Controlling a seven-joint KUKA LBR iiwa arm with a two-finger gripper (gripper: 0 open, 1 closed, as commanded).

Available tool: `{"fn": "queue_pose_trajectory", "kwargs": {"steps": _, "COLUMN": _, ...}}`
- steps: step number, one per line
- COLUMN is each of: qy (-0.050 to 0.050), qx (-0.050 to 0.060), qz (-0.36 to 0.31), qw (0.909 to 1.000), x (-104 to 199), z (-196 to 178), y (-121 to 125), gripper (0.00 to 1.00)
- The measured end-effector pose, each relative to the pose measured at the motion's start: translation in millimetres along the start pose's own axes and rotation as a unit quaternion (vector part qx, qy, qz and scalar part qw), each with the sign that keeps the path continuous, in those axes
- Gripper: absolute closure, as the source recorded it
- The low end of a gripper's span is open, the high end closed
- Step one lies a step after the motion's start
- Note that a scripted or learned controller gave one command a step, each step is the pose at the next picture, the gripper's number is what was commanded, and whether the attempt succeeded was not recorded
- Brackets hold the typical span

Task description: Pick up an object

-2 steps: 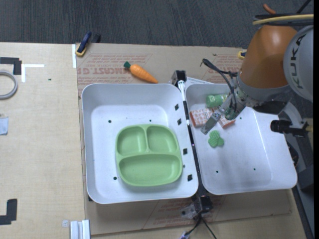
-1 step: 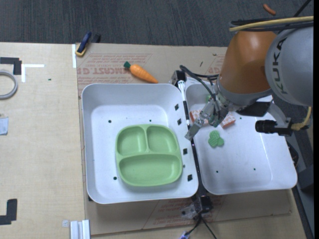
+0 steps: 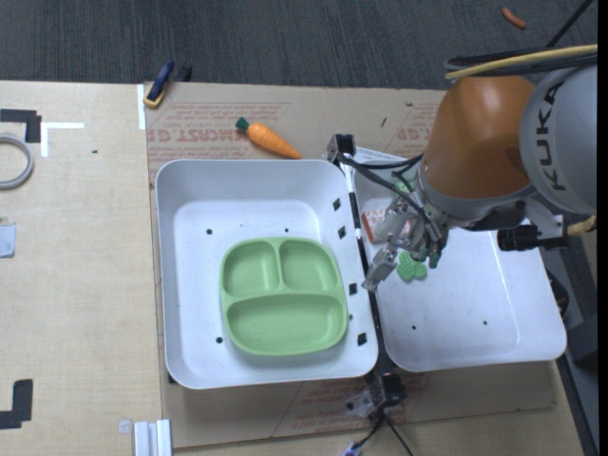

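Note:
My gripper (image 3: 406,262) hangs over the left part of the right bin (image 3: 494,331), under the orange-banded wrist. Its fingers stand apart: one grey fingertip (image 3: 379,272) points down-left near the bin's wall, the other is to the right. A small green object (image 3: 412,270) lies on the bin floor between them, and I cannot tell whether either finger touches it. A red and white item (image 3: 374,222) is partly hidden under the arm at the bin's back left.
The left bin (image 3: 190,217) holds a green divided plate (image 3: 283,297). An orange toy carrot (image 3: 269,139) lies on the cardboard behind the left bin. A blue and yellow item (image 3: 160,82) sits at the bench's far edge.

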State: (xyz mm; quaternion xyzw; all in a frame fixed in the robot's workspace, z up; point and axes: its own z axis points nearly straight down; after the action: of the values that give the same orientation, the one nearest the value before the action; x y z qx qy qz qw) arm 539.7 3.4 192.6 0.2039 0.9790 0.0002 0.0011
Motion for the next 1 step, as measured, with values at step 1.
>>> {"fn": "queue_pose_trajectory", "kwargs": {"steps": 1, "qy": -0.001, "qx": 0.0, "qz": 0.004, "qw": 1.0, "x": -67.4, "z": 0.3, "y": 22.6, "gripper": 0.0}}
